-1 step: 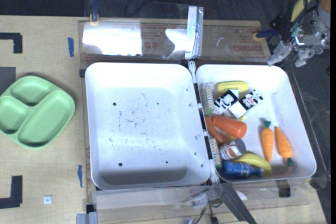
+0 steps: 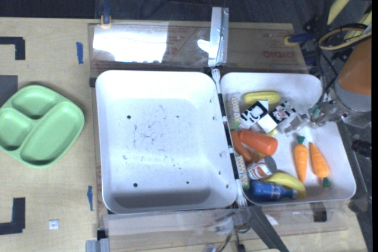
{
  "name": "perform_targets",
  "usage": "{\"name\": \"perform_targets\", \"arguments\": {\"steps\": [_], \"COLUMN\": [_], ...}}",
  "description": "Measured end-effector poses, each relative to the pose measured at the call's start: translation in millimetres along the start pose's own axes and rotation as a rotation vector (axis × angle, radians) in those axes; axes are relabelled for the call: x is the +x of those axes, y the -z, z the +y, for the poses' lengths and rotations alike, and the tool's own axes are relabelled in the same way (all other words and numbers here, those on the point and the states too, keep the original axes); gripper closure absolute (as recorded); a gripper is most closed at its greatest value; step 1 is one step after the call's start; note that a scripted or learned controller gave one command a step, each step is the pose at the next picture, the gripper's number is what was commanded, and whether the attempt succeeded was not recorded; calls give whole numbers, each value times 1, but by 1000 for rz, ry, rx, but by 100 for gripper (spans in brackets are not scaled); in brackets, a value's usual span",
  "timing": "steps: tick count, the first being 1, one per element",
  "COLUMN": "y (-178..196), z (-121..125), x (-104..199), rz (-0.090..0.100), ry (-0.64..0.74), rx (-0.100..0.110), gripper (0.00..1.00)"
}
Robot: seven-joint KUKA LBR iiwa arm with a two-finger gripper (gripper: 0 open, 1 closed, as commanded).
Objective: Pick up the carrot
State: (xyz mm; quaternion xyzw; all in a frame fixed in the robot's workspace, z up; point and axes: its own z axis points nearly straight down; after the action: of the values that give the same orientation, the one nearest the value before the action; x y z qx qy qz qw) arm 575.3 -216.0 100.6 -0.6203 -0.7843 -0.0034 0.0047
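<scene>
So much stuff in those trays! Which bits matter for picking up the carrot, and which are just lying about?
Belonging to the job:
- two carrots, side by side in the right bin
- end effector, just above them

Just lying about:
- orange bottle
- two bananas
- blue bottle
- left bin
- green divided plate on the bench

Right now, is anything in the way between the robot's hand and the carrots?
Nothing visible is. The gripper sits just above the two carrots in the right bin, with bare white floor between them. The other toys lie to their left.
</scene>
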Motion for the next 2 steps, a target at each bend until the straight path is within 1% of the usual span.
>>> {"name": "perform_targets", "arguments": {"steps": [1, 2], "y": [-13, -4], "z": [-67, -67], "x": [14, 13], "rz": [-8, -12], "ry": [247, 243], "rx": [-8, -10], "gripper": [0, 100]}}
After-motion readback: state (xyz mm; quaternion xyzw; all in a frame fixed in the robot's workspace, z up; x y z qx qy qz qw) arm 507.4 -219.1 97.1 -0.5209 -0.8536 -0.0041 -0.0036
